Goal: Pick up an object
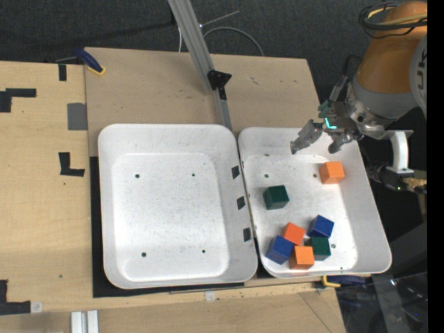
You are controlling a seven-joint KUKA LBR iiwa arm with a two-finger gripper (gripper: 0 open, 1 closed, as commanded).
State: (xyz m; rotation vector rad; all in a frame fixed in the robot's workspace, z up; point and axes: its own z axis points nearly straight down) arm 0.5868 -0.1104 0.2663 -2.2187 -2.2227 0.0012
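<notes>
An orange cube lies on the floor of the right-hand white bin, near that bin's far right corner and apart from the other blocks. The gripper hangs just above and slightly to the left of it, over the far rim area of the same bin, not touching the cube. Its two grey fingers are spread apart, one reaching left and the other pointing down toward the cube, and nothing sits between them. A small teal light glows at the base of the fingers. Nearer the middle of the bin rests a dark green cube, alone. Toward the near edge a cluster of five blocks is packed together: a blue cube, a second orange cube, a blue cube at the left, an orange cube at the front and a small dark green cube partly tucked behind its neighbours, so its full shape is hard to make out. The left-hand white bin sits touching the right one along their shared edge. The arm, grey with an orange section, enters from the right and is cut off by the frame's top and right edges. A slanted metal bar crosses the bench behind the bins.
</notes>
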